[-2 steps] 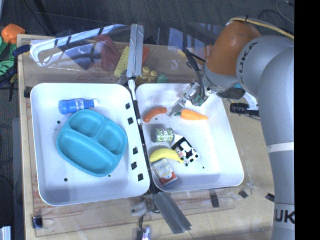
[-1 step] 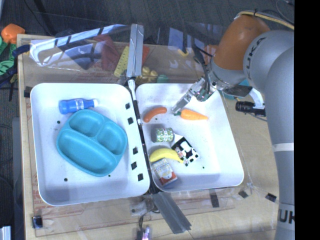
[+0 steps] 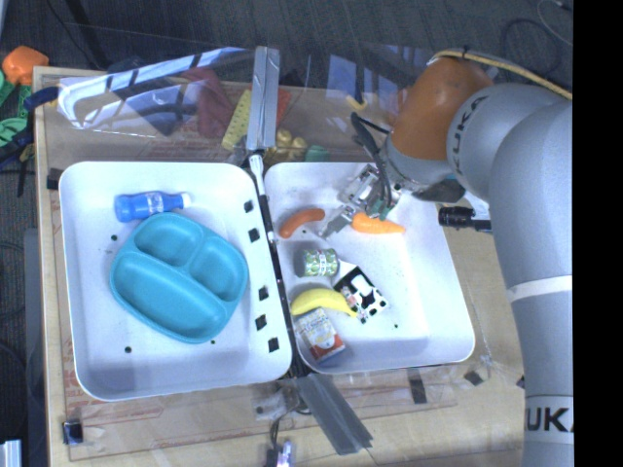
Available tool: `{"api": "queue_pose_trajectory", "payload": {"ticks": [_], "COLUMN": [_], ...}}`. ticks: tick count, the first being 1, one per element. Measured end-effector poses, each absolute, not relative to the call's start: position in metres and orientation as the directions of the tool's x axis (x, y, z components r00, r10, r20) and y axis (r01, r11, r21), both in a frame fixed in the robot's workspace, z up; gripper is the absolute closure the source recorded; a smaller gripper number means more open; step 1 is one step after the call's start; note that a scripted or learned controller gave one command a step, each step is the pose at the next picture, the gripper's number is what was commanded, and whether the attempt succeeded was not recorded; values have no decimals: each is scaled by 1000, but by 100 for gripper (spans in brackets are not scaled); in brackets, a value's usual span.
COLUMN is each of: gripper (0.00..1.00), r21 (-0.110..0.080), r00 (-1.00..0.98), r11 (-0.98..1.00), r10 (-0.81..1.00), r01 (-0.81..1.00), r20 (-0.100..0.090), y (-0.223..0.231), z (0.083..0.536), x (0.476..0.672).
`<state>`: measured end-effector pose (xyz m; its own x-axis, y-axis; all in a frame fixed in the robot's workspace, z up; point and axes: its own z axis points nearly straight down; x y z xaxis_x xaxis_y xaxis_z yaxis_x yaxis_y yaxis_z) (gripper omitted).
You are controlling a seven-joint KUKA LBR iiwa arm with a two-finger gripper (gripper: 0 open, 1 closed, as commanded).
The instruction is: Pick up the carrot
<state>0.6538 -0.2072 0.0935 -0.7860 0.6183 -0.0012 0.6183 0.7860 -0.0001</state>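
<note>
Big and grey, the robot arm fills the right side of the frame, with an orange band near its top end. Its gripper hangs over the upper part of the right bin. Whether it is squeezing or let go cannot be told from this view. Nothing can be seen held in it.

Just beside the gripper, on its right, lies the carrot on the white floor of the right bin. It is small and bright orange, and its thin end points to the right. Whether the gripper touches it cannot be told.

On the gripper's other side, a little to the left, lies a reddish sausage. Lower in the same bin are a small green can, a yellow banana, a black and white toy and a little packet.

Across the middle wall, the left bin has a blue plate with three parts, and a blue bottle lying on its side above it.

Both bins sit on a light wooden bench. Behind the bench, at the top of the frame, the floor is dark.

White letters "UK" show on the arm at the lower right. Words on the can and packet are too small to read.
</note>
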Motion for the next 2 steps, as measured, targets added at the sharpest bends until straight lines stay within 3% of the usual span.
{"api": "queue_pose_trajectory", "payload": {"ticks": [1,2], "gripper": [0,100], "r21": [1,2], "r00": [-638,-642], "r11": [638,642], "r10": [770,767], "r01": [770,767], "r20": [-3,-6], "y": [-211,-210], "z": [143,153], "x": [649,650]}}
